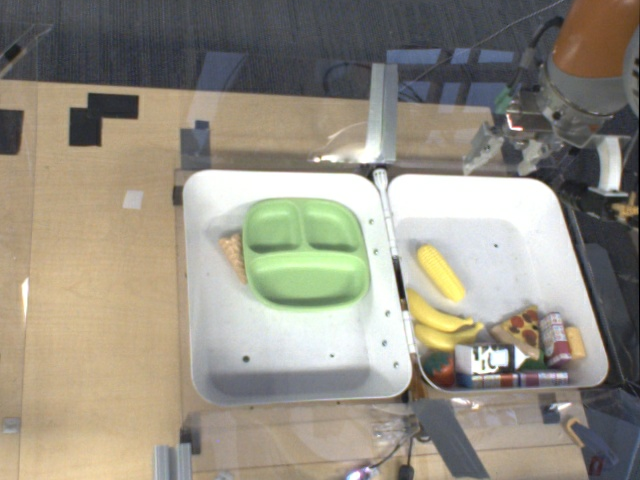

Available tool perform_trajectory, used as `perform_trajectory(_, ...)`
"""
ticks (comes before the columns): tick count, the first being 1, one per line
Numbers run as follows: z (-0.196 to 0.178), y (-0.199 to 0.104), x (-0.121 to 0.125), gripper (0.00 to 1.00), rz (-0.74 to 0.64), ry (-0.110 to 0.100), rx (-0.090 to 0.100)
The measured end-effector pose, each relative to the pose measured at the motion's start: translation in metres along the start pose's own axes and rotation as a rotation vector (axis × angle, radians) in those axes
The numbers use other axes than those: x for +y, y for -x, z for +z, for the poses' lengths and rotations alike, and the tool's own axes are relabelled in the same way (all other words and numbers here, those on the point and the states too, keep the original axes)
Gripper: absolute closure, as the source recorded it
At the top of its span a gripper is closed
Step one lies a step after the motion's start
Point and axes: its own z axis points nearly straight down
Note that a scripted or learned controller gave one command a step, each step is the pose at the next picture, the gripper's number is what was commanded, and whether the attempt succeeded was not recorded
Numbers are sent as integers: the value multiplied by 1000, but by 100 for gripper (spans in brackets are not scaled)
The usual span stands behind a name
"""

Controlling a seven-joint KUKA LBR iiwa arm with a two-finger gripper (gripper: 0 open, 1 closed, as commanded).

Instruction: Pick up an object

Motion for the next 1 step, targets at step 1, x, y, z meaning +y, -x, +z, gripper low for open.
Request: perform_trajectory(1,0,0,0,0,0,0,0)
